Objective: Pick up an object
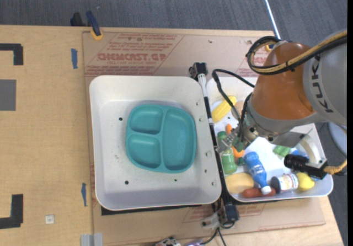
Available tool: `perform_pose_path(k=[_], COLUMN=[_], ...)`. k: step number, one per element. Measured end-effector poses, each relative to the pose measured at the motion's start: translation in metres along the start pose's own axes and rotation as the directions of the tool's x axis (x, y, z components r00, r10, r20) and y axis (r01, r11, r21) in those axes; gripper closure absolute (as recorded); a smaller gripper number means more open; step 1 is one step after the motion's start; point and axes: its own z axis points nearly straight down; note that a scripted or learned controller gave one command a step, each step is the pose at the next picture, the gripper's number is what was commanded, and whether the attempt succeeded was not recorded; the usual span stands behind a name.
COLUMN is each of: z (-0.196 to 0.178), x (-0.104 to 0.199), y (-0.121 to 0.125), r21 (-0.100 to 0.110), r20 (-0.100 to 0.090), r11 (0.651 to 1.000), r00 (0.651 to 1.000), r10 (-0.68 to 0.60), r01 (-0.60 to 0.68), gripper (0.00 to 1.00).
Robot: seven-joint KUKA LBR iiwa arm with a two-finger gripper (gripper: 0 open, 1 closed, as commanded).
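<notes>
My gripper (239, 139) hangs low over the left part of the right bin (325, 187), under the orange wrist, which hides most of it. Just below it lie a green object (226, 160), a small orange piece (237, 154) and a blue bottle (255, 167). A yellow corn-like item (222, 108) lies at the bin's far left. Along the front edge are a tan rounded object (238, 183), a red piece (251, 192), a small white-capped bottle (281, 184) and a yellow fruit (306, 183). Whether anything is in the gripper is hidden.
The left bin (105, 129) holds a teal divided plate (161, 136). A ridge between the two bins runs just left of the gripper. The arm's body covers the right bin's back half. A green item (281, 150) lies beside the arm.
</notes>
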Motion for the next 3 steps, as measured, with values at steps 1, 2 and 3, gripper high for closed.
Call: perform_pose_path(k=[1, 2, 3], z=[0.0001, 0.0001, 0.0001], x=[-0.0003, -0.0003, -0.0003], y=[-0.0004, -0.0004, -0.0004], r21=[0.001, 0.001, 0.001], r20=[0.0, 0.0, 0.0], r11=[1.0, 1.0, 1.0], r00=[1.0, 1.0, 1.0], r10=[0.001, 0.001, 0.001], r01=[-0.001, -0.001, -0.001], gripper=[0.0, 0.0, 0.0])
